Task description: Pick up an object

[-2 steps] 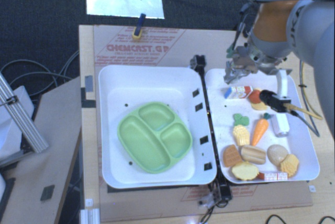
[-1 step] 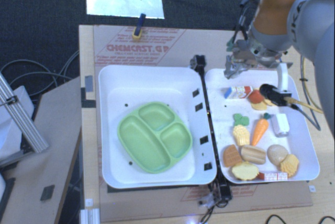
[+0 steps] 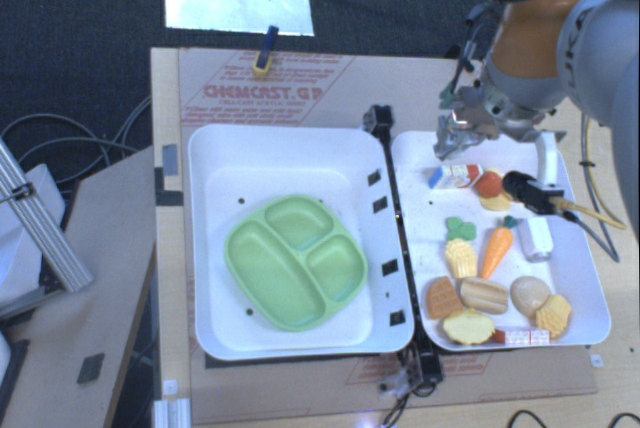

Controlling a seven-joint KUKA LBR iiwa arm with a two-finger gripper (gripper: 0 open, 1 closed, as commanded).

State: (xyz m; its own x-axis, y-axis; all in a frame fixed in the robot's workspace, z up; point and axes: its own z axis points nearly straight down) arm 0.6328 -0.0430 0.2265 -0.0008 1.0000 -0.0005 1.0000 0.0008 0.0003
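Two bins sit side by side: the left bin (image 3: pixel 210 216) holds a green tray (image 3: pixel 293 261), the right bin (image 3: pixel 590 311) a scatter of toy food. The gripper (image 3: pixel 455 138) hangs over the right bin's far corner, just above a small carton (image 3: pixel 455 176) lying flat, white with blue and red print. How far the claw is open I cannot tell. To grasp well, it should drop straight down, straddling the carton's short sides and staying off the tomato (image 3: pixel 488 184) just beside it.
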